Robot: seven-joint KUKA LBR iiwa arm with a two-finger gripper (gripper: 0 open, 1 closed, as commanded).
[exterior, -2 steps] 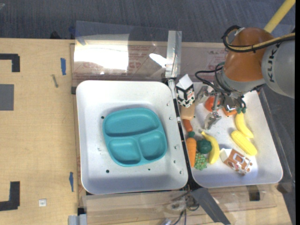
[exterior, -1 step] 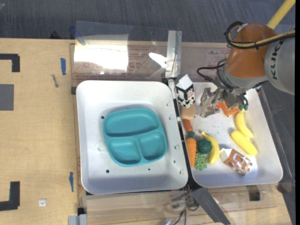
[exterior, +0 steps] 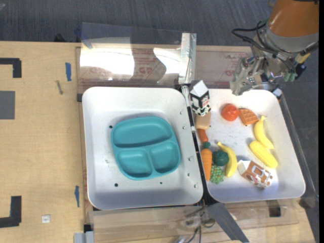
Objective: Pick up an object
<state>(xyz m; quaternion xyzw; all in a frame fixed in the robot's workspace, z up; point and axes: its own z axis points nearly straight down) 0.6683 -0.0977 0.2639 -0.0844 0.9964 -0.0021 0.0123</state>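
The right bin point(exterior: 291, 151) holds toy food. A red tomato point(exterior: 230, 112) lies next to an orange waffle piece point(exterior: 248, 116) near the back. Two yellow bananas point(exterior: 260, 131) point(exterior: 263, 153) lie on the right side, and a third banana point(exterior: 231, 158) curves around a green broccoli point(exterior: 220, 158). An orange carrot point(exterior: 206, 159) and green grapes point(exterior: 216, 174) sit by the left wall. A white milk carton point(exterior: 200, 98) stands at the back left corner. My gripper point(exterior: 244, 84) hangs over the bin's back edge, above and behind the tomato and waffle, open with nothing between its fingers.
The left bin point(exterior: 96, 135) carries a teal divided plate point(exterior: 146, 147). A red-and-white wrapped box point(exterior: 256, 174) lies at the right bin's front. A clear plastic sheet and a metal post point(exterior: 187, 54) stand behind the bins. Wooden bench extends to the left.
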